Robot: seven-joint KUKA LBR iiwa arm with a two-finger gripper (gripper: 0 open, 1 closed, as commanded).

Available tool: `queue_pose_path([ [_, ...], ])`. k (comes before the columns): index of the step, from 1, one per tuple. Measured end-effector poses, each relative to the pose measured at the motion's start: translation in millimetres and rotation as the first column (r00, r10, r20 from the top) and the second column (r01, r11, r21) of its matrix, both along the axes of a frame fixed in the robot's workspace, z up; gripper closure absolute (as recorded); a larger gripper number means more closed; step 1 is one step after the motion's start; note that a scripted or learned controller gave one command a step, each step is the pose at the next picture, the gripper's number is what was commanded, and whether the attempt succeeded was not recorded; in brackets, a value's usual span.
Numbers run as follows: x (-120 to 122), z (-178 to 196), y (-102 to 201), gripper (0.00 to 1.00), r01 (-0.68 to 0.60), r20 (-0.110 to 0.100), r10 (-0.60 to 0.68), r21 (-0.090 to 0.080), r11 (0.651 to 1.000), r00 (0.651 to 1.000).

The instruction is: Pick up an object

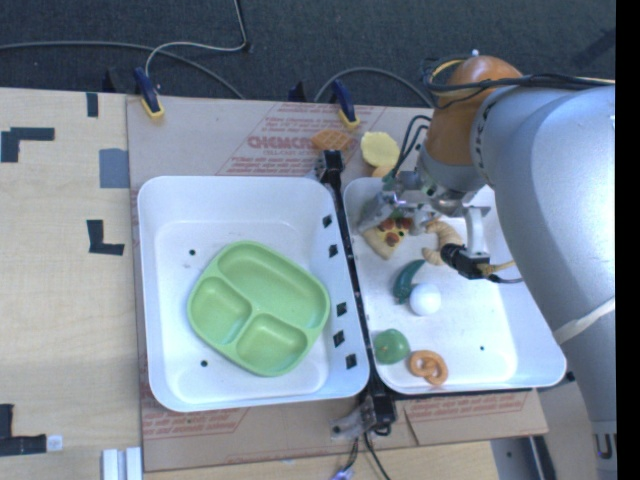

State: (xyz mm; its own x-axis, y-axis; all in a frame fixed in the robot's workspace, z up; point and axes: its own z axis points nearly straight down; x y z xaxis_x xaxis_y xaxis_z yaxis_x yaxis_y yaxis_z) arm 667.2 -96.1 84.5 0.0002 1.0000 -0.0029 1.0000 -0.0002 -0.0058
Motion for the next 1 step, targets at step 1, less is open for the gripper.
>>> queue_pose_path([
  [1, 0.4, 0.1, -8.2, 0.0, -0.001, 0.0, 0.001, 0.003, 1.0, 1.0],
])
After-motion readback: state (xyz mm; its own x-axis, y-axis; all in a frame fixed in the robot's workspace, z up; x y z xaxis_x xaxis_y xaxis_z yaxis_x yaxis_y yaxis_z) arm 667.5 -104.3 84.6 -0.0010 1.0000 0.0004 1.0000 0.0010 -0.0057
